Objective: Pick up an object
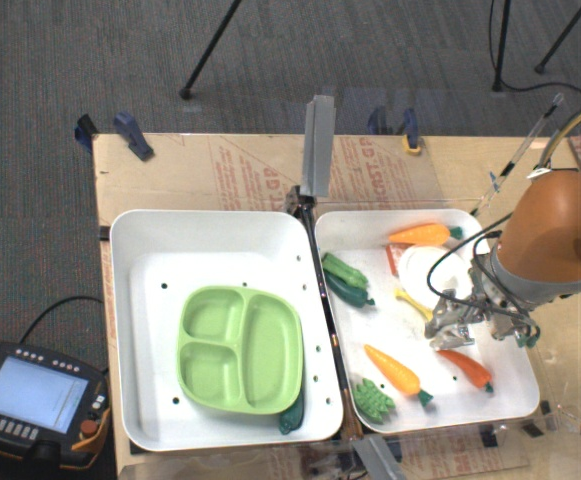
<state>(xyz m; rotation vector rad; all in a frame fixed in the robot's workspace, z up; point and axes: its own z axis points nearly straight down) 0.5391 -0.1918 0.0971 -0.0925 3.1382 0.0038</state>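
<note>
My gripper [452,330] hangs low over the right bin [355,230], just right of its middle, below the arm's orange band [542,230]. Directly beneath and beside it lie a yellow piece [412,303] and a red-orange carrot [467,368]. Another orange carrot [396,368] lies to the gripper's lower left. A third carrot [422,234] rests near the bin's far wall. I see nothing held in the gripper.
A dark green vegetable [346,278] lies at the right bin's left side, a leafy green piece [374,398] at its front and a white disc [440,266] behind the gripper. The left bin [135,268] holds a green divided plate [240,348] with a dark green item [290,420] at its edge.
</note>
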